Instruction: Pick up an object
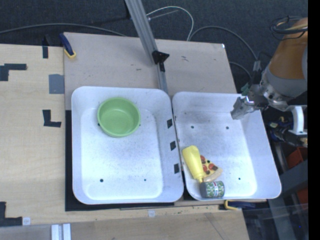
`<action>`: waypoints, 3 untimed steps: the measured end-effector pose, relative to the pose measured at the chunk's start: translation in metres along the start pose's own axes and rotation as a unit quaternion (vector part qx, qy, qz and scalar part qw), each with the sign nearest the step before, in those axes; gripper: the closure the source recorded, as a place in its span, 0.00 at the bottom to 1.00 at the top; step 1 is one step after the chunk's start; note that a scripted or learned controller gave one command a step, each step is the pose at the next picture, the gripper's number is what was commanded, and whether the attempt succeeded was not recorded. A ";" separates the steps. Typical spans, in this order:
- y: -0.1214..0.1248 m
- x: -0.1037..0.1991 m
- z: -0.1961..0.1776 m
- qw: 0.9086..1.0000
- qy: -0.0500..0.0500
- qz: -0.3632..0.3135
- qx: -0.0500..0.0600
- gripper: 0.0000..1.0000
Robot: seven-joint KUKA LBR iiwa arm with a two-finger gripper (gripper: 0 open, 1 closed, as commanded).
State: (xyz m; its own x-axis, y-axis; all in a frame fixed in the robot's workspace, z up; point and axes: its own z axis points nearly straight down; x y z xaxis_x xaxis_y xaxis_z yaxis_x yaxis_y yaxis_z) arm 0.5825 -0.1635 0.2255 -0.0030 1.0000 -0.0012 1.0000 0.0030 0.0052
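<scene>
The jaws [241, 107] hang over the upper right part of the right bin [250, 149], near its top right corner. Whether they are spread or clenched cannot be told from this slanted look down, and nothing shows between them. Behind them the grey wrist leads up and right to the arm [290, 59], whose orange band sits near the edge of the picture.

Below and left of the jaws, well apart from them, three things lie together in the lower left part of the right bin. A yellow bottle [193, 163] lies tilted, its narrow end pointing down. Just to its right, touching it, is a slice of toy pizza [211, 169]. Below both, against the bin's lower rim, a small can [213, 189] lies on its side.

In the left bin [125, 179] a green bowl [119, 116] stands upright in the upper left part.

Both bins rest side by side on the desk [115, 59]. A slanted metal bar [142, 21] crosses the desk above them.
</scene>
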 end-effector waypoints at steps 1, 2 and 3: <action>0.001 -0.008 -0.046 1.000 0.000 0.001 0.000 1.00; -0.001 0.050 -0.031 1.000 0.001 -0.002 0.004 1.00; -0.003 0.094 -0.023 1.000 0.001 -0.001 0.004 1.00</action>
State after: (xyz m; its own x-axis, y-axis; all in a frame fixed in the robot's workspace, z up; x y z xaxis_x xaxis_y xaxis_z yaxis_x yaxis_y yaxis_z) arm 0.5790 -0.0699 0.2484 -0.0054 1.0000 0.0008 1.0000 0.0054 -0.0027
